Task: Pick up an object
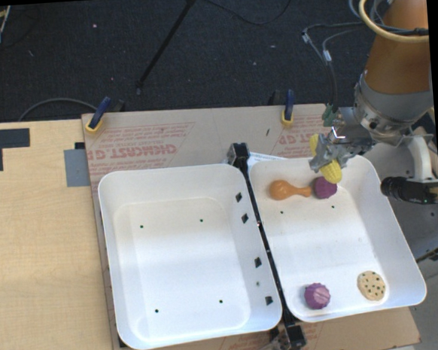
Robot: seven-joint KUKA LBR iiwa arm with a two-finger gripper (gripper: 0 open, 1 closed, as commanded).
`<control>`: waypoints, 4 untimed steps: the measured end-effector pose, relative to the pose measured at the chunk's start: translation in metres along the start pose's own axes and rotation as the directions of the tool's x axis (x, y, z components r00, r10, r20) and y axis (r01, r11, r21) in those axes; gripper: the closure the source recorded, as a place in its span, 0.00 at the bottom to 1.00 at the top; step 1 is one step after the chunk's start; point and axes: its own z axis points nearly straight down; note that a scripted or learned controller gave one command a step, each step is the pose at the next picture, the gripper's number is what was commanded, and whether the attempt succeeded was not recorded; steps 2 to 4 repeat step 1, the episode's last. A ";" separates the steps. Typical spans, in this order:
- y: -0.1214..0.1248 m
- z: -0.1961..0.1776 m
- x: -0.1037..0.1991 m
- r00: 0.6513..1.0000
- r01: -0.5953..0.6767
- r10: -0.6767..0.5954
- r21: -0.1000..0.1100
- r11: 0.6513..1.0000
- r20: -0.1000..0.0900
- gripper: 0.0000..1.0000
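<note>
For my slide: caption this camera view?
Claw over right bin, yellow toy at its tip.

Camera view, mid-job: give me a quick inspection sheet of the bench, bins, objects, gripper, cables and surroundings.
Surface: two white bins side by side on cardboard; left bin, right bin.
Job's things: all in the right bin: orange maraca-shaped toy, purple ball touching it, yellow object at the far edge, purple round piece, speckled cookie.
Clutter: nothing seen in the bins.
Grippers: gripper low over the yellow object; a grasp cannot be confirmed.
Cables: loops by the arm; black lines across the dark floor.
Surroundings: two clamps on the cardboard's far edge; wooden table left.
</note>
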 end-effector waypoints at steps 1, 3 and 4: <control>0.034 0.028 0.095 1.000 0.002 -0.002 0.007 1.000 -0.002 1.00; 0.034 0.028 0.095 1.000 0.002 -0.002 0.007 1.000 -0.002 1.00; 0.034 0.028 0.095 1.000 0.002 -0.002 0.007 1.000 -0.002 1.00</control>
